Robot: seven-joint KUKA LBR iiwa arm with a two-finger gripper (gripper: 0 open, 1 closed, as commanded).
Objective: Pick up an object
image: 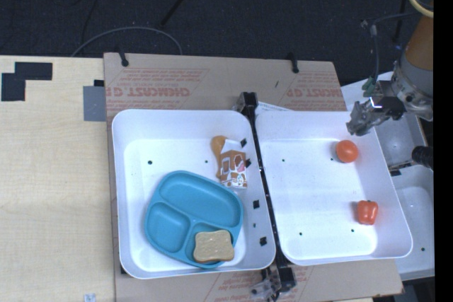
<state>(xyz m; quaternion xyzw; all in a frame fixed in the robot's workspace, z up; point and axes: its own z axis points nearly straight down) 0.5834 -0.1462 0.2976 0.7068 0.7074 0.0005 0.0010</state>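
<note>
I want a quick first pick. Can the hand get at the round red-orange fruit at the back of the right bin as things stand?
Probably yes. The hand hovers at the right bin's far right rim, close to the round fruit. The fruit sits alone on the bin floor, apart from the red pepper, with nothing over it.

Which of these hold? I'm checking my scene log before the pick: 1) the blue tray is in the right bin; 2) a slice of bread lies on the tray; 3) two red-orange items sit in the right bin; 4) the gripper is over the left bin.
1) False: the blue tray lies in the left bin.
2) True: the bread slice rests in one tray compartment.
3) True: a round tomato and a red pepper sit apart in the right bin.
4) False: the gripper hangs at the right bin's upper right corner.
</note>
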